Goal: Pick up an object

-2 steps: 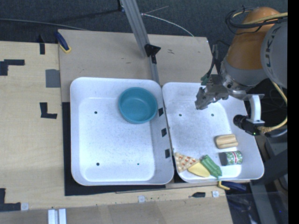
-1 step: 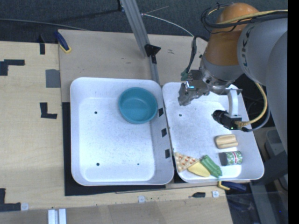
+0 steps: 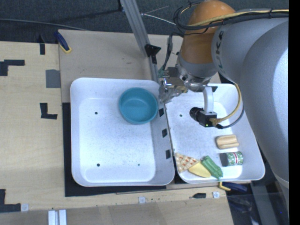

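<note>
Grey arm [image 3: 262, 78] overhead, tool [image 3: 169, 89] by blue bowl [image 3: 138, 105], grip unclear, wooden block [image 3: 226, 141], can [image 3: 232, 158] beneath.

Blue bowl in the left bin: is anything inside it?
The blue bowl shows a plain blue interior with nothing visible in it. It sits upright at the left bin's far right corner. What lies beneath the bowl is covered.

Two white bins [image 3: 84, 139] looked like smooth, speckled plastic. A blue bowl [image 3: 138, 106] appeared matt plastic. The bench [image 3: 28, 139] looked like pale, matt wood. The arm's orange band [image 3: 206, 27] was glossy; a small can [image 3: 232, 158] shone metallic.
</note>
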